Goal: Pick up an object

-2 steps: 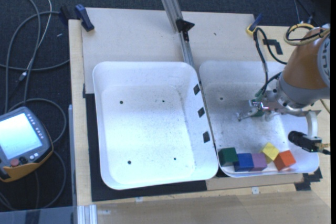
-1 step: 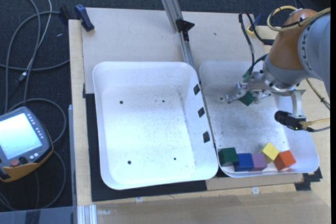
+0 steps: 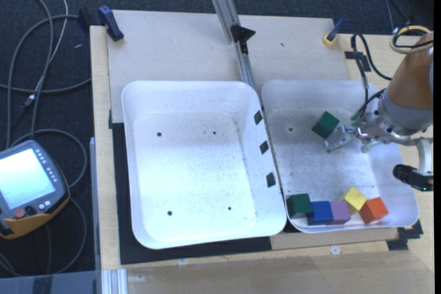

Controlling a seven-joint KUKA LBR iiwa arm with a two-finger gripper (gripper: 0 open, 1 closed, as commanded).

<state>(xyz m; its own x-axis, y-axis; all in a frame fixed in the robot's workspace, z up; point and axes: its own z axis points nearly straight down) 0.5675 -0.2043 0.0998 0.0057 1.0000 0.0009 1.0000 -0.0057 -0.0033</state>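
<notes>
Gripper (image 3: 337, 141) low in right bin (image 3: 289, 169), dark green cube (image 3: 325, 124) touching just up-left of it; fingers' state cannot be told.

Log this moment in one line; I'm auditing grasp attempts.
end effector: right bin | beside green cube, touching unclear | five cubes near edge

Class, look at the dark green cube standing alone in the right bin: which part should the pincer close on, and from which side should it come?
Probably from straight above, closing on two opposite upright faces of the dark green cube. It sits apart from the row of blocks and from the walls of the right white bin, rotated against them, so the pincer, just beside it, would need turning to match its flat faces.
</notes>
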